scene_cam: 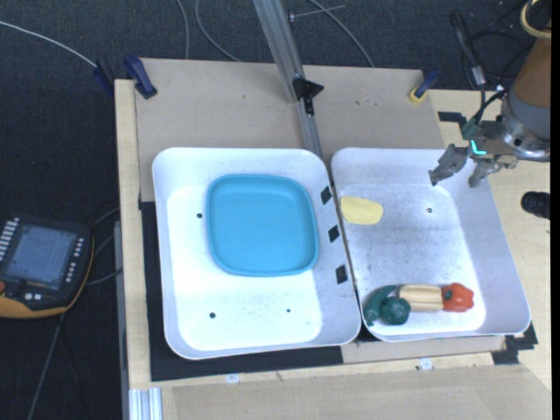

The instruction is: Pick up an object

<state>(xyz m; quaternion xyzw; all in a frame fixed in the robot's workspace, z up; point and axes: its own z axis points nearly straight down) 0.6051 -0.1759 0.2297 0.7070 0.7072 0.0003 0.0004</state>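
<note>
Yellow object [360, 210]: a flat, pale yellow piece lying on the floor of the right bin [411, 243], close to that bin's left wall and in its upper half.
Green object [388, 309]: dark green and rounded, at the bin's near edge toward the left corner.
Tan object [421, 298]: a light brown, stick-like piece lying crosswise, one end touching the green object and the other touching the red one.
Red object [458, 297]: small and round, at the right end of that row; what it is exactly is hard to make out, perhaps a toy tomato.
Tool [459, 171]: over the upper right corner of the right bin, its two fingers spread apart with nothing between them, well apart from all four objects.
Arm [529, 103]: comes in from the right edge, grey, with a small teal light near the wrist.
Left bin [175, 261]: holds a blue square tray [262, 224] with rounded corners, sitting in its upper middle.
Bench [219, 103]: bare tan board around both bins, with blue clamps at the far corners and a metal post rising from the far edge between the bins.
Handheld controller [39, 265]: on the dark floor to the left of the bench.
</note>
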